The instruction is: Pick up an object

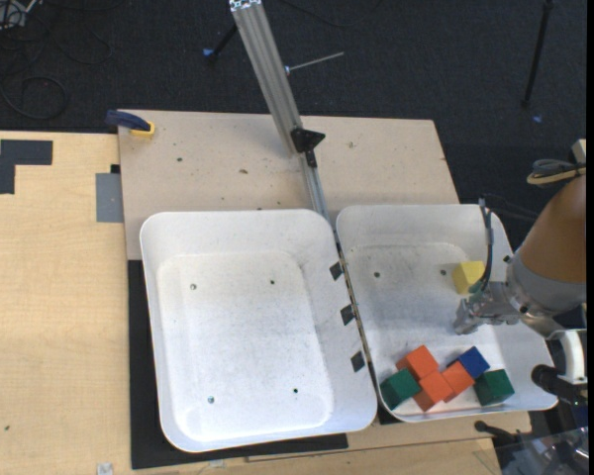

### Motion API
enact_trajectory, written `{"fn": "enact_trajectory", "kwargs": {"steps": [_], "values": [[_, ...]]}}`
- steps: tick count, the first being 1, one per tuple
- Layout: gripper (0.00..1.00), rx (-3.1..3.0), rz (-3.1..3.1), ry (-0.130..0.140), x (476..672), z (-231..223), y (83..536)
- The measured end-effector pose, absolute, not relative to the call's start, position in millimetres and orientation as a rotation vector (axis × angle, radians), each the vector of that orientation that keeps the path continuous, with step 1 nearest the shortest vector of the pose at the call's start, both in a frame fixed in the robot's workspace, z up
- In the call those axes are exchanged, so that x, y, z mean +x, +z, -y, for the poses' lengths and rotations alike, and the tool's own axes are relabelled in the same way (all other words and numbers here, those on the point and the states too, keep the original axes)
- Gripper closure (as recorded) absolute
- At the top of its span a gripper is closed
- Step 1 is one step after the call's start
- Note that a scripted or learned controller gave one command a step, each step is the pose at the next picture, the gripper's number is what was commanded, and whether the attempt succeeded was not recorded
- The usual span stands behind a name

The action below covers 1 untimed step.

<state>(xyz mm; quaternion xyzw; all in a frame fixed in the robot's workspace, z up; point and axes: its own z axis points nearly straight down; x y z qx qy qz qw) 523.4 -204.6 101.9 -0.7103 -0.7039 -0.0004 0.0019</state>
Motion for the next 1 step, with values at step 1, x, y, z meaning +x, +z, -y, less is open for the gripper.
{"fn": "enact_trajectory", "kwargs": {"steps": [1], "values": [[1.00, -2.226, 2.219, -0.001, 524.0, 206.5, 143.7]]}}
